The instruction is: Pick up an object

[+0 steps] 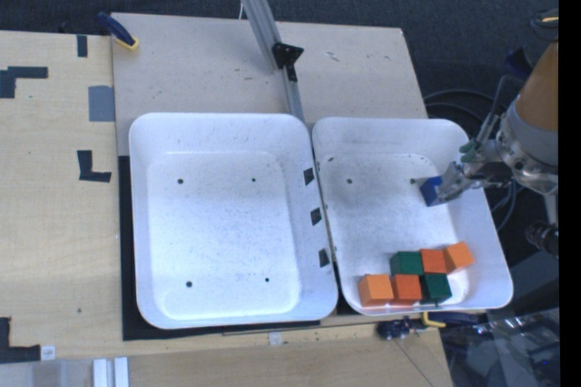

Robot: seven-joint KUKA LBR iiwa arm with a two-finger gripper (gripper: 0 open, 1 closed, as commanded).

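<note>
Room lies open left of the gripper [439, 189] across the right bin [381, 140]; blocks [418, 274] cluster below it near the rim. Fingers clamp a blue block [431, 191].

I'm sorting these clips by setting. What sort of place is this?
Probably a robotics lab test bench. Two shallow white bins sit side by side on a plywood bench, small coloured blocks lie in the right bin, and a robot arm's end effector reaches in above them.
</note>
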